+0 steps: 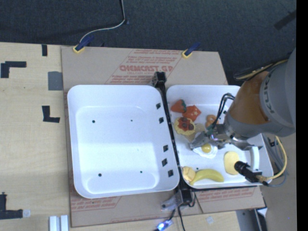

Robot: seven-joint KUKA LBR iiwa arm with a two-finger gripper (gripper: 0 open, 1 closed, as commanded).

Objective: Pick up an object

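You are looking down on the bench [29,143] from the fixed camera, with two white bins sitting side by side on a cardboard sheet [144,66]. The left bin [84,105] is lying next to the right bin [250,184], and a black divider with clips [166,129] is running between them.

The arm [269,100] is reaching in from the right, its orange band sitting above the wrist, and it is covering the right part of the right bin. The claw [203,141] is hanging low over the middle of that bin, just above a fried-egg toy [207,150], white with a yellow yolk. You cannot tell whether the claw is apart or together, and nothing is visibly sitting in it.

The toy foods are all lying in the right bin. A red piece shaped like a strawberry [179,106] and an orange-red piece [192,112] are resting near the top left corner. A yellow and dark red piece [185,125] is lying just below them, beside the claw. A small orange piece [211,119] is sitting close to the wrist. A banana [208,176] is lying along the bottom edge, and a pale yellow round piece [231,159] is sitting just above it to the right.

A cable [103,30] is trailing across the dark floor above the bench.
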